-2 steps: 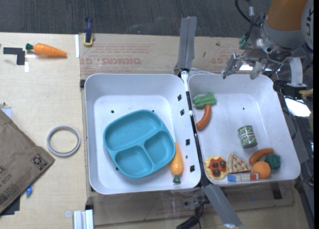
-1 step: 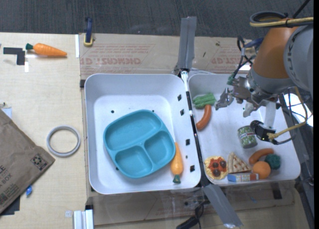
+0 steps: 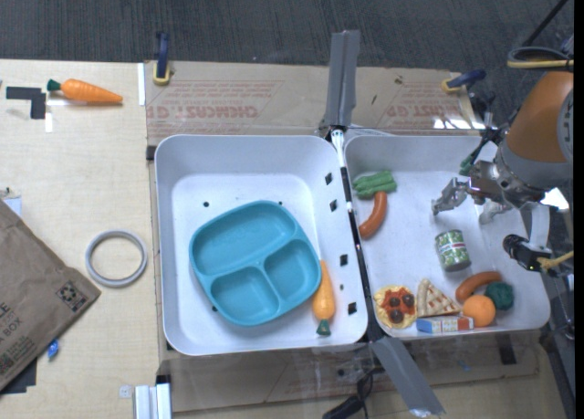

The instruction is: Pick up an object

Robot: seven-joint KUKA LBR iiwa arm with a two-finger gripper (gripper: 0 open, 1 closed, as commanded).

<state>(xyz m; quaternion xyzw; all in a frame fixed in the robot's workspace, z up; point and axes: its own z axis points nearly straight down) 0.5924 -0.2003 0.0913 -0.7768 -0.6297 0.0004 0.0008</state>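
Light wood surface [image 3: 73,180] with cardboard under two white bins, dark carpet beyond. Right bin [image 3: 415,166] is the landmark — the hand [image 3: 453,196] hangs over its upper middle, fingers spread, gripping nothing. Green can [image 3: 451,250] stands in that bin just below the hand, apart from it. Hot dog [image 3: 373,214] lies toward the bin's left wall.
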